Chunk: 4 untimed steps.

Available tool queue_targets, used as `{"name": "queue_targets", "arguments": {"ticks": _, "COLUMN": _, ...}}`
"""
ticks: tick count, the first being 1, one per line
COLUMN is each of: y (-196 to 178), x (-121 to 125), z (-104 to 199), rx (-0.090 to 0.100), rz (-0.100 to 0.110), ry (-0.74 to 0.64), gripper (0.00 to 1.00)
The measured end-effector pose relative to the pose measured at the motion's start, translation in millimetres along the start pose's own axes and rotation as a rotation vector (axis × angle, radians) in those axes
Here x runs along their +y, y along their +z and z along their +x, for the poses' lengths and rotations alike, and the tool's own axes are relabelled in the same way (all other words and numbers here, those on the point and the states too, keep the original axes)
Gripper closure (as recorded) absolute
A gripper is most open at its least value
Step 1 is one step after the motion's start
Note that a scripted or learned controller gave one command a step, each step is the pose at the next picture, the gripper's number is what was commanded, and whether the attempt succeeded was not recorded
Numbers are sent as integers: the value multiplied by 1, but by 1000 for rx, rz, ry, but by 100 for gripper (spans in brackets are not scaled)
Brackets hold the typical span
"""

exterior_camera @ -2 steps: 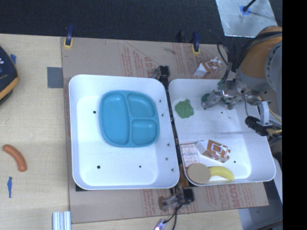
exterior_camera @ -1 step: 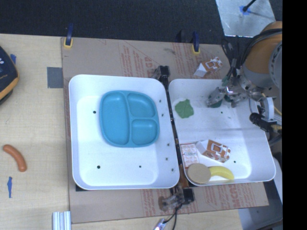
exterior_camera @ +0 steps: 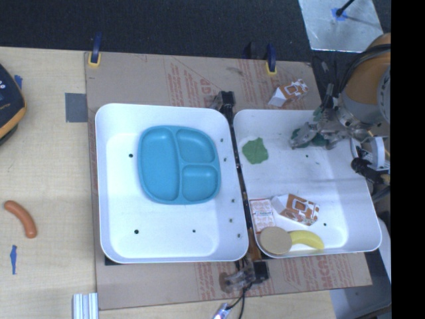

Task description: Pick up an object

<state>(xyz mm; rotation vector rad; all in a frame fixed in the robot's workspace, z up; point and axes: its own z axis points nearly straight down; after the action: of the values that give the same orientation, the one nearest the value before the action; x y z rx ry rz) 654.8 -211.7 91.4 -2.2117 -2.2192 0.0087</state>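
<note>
Claw (exterior_camera: 312, 135) is low over the top-right of the right bin (exterior_camera: 352, 205), arm coming in from the right edge. Can't tell if it's parted or closed, too small and cluttered at the tip. Nothing visibly between the tips, so I'd call it no grasp yet.

Candidate objects in the right bin:
- green leaf-shaped piece (exterior_camera: 255, 150), near the left wall, closest to the claw but still apart from it
- small red-and-white packet (exterior_camera: 261, 211), lower left
- orange-and-white snack packet (exterior_camera: 297, 208), just beside it, tilted
- tan round disc (exterior_camera: 275, 240) and banana (exterior_camera: 307, 240), touching each other against the front wall

The bottom cluster sits pushed toward the bin's front corner; a wall that close probably makes a top-down grab awkward. The green piece lies in open floor, likely the easier target.

Left bin (exterior_camera: 113, 178) holds a blue divided plate (exterior_camera: 178, 164), flat, centred.

Outside the bins: another orange-and-white packet (exterior_camera: 289, 93) on the cardboard sheet (exterior_camera: 166, 78), which is clamped at its back edge, presumably to keep it from sliding. Sausage (exterior_camera: 21, 218) on the tabletop (exterior_camera: 40, 165), far left.

Packet print and red lettering on the cardboard: unreadable at this resolution.
</note>
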Motion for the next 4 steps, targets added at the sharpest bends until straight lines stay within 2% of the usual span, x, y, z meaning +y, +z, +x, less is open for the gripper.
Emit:
{"name": "queue_targets", "arguments": {"ticks": 1, "y": -80, "x": -2, "z": 0, "rx": -2, "rz": -9, "ry": 1, "gripper": 0}}
{"name": "queue_targets", "arguments": {"ticks": 2, "y": -3, "x": 0, "z": 9, "rx": -2, "rz": -5, "ry": -2, "gripper": 0}}
{"name": "queue_targets", "arguments": {"ticks": 3, "y": -15, "x": 1, "z": 8, "rx": -3, "rz": -3, "ry": -5, "gripper": 100}}
{"name": "queue_targets", "arguments": {"ticks": 4, "y": -28, "x": -25, "z": 73, "rx": -3, "rz": -6, "ry": -3, "gripper": 100}}
